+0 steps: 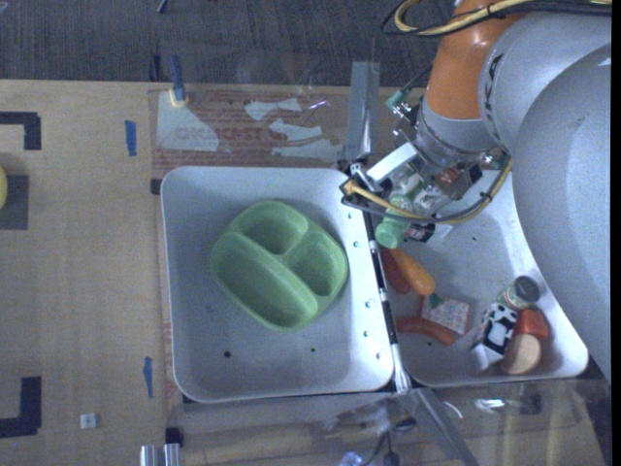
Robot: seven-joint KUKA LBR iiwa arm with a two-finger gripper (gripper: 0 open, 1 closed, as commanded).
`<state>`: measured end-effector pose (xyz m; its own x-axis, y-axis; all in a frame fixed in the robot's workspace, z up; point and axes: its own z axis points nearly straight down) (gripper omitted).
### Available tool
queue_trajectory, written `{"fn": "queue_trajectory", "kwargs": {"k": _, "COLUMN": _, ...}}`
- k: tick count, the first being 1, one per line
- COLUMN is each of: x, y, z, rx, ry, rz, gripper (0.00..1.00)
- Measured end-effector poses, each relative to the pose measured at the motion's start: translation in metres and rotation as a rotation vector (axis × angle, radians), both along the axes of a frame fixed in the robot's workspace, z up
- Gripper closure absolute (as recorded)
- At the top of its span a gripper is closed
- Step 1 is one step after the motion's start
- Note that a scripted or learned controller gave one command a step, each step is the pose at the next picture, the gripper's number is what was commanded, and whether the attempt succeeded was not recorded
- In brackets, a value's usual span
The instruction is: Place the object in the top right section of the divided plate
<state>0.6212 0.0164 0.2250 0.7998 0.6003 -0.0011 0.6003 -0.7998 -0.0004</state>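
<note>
The counter (78, 289) is pale wood, with blue tape marks and black corner marks toward its left edge. Just right of these sits the left bin (184, 357), shallow and white, and in its middle lies the divided plate (279, 263). The plate is light green with rounded corners, turned at an angle to the bin's walls, and raised ridges split it into three sections: one long section along its lower left side and two smaller ones toward the bin's far and right walls. All three sections show bare green plastic.

Along the wall where the two bins meet, near the far edge, the tool (388, 207) hangs at the end of the grey arm (553, 115), under the orange band (466, 56). Cables and metal parts crowd around it, and I cannot tell whether it is released or clenched. A small green object (389, 232), rounded like a cap or short cylinder, sits right under the tool, touching or just beside it; whether it is grasped cannot be told.

In the right bin (563, 362), just below that green piece, lies an orange carrot-shaped object (411, 273). Nearer the front wall are a red object (427, 330) and a small pale packet (448, 314), touching. Toward the bin's front right corner sit a black-and-white object (497, 334), a small dark round object (525, 288) and a red and tan item (526, 348), close together.
</note>
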Motion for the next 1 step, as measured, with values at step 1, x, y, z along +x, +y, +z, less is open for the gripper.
{"fn": "queue_trajectory", "kwargs": {"k": 1, "x": 0.0306, "y": 0.0566, "z": 0.0177, "rx": 0.0, "ry": 0.0, "rz": 0.004, "gripper": 1.0}}
